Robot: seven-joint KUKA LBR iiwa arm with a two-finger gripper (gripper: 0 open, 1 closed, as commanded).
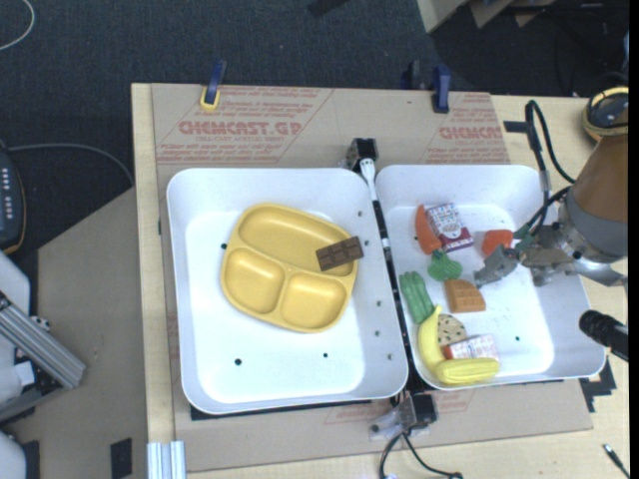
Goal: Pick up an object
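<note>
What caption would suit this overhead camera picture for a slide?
Robot claw hovers over toy food in the right bin; a yellow divided plate sits in the left bin.

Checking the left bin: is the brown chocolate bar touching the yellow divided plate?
Touching. The camera view shows the chocolate bar lying on the upper right rim of the yellow divided plate, overlapping it with no gap.

Single overhead cam, fixed above the bench and tilted a bit.

It looks down on the bench (300, 118) from fairly far off, so both white bins fit: left bin (200, 297) and right bin (519, 193), plus dark floor past the bench's far and left edges.
</note>
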